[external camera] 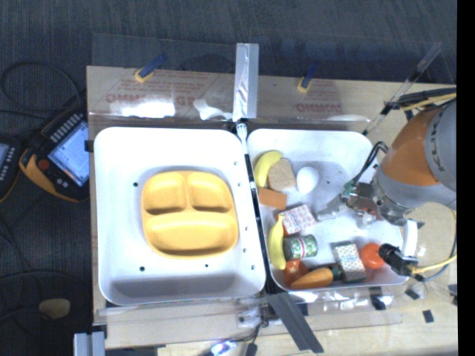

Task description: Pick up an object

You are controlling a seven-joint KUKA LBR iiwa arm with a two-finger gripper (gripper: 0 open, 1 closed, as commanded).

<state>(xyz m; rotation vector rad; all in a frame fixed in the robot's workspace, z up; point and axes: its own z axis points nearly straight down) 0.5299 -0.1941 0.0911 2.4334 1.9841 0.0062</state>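
The arm [419, 158] is reaching into the right bin [326, 143], its gripper [356, 199] hanging over bare floor right of the egg [306, 178]; whether it is grasping anything cannot be told. A yellow tray [190, 212] is lying in the left bin [119, 199].

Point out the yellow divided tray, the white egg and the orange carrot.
yellow divided tray [190, 212]: camera view, centre ridge.
white egg [306, 179]: camera view, top of shell.
orange carrot [315, 277]: camera view, mid-body.
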